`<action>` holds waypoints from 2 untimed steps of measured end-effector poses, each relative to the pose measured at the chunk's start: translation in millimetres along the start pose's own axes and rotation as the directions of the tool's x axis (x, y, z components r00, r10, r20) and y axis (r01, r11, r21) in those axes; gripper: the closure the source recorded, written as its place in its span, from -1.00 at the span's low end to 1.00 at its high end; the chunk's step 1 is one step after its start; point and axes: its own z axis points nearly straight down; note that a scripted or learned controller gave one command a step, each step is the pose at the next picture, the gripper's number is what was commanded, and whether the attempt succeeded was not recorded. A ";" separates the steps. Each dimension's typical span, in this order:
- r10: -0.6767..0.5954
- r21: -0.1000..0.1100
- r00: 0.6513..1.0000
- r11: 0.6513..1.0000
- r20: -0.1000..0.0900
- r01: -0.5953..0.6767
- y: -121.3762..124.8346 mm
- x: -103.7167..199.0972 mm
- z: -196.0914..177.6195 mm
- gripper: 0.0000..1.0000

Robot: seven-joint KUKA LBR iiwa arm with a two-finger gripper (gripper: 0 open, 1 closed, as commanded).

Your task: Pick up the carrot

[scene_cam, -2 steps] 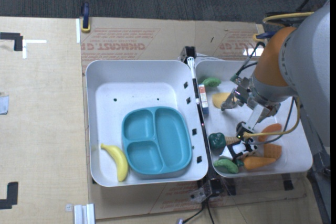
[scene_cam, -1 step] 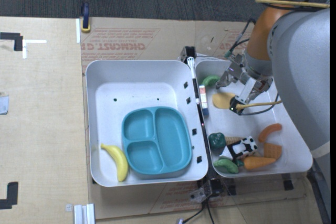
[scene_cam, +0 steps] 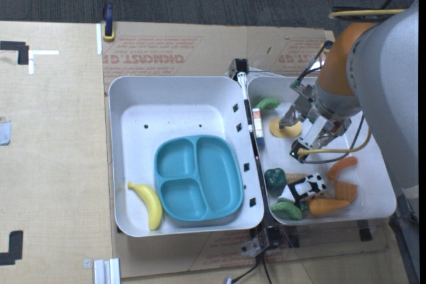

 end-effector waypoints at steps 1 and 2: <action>-0.004 0.003 1.000 1.000 0.003 0.004 0.1 -1.1 -8.1 1.00; -0.004 0.003 1.000 1.000 0.003 0.004 0.0 -1.1 -8.1 -1.00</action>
